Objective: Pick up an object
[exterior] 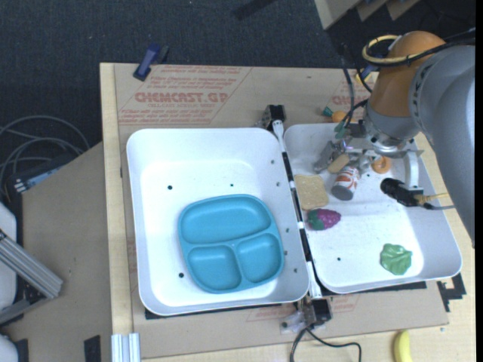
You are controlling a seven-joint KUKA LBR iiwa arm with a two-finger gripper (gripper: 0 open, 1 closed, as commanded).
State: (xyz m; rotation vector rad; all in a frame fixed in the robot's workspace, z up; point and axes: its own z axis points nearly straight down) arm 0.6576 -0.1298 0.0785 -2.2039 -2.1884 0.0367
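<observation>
Gripper (343, 161) first: mine hangs low, up and to the right of the pad (311, 191), almost on top of the can (346, 182). From this slant I cannot tell how far open it is, nor whether it has hold of anything (the can's top end is tucked under it, so contact is unclear).

The can, which I take as my target, lies tilted just right of the pad, near but apart from it. A purple lump (324, 219) sits just below the pad, a green lump (395, 258) well off to its lower right, and the tray (230, 241) to its left in the other bin.

I judge the step to be the grasp itself: the approach looks done and the lift not yet begun. The next move calls for a sure closing on the can's body, then a straight rise. A tilted round can may roll or squirt out, so I would want it centred before closing.

My arm (392, 89) comes in from beyond the pad's right, bent steeply down, with the wrist pointing down toward the can.
</observation>
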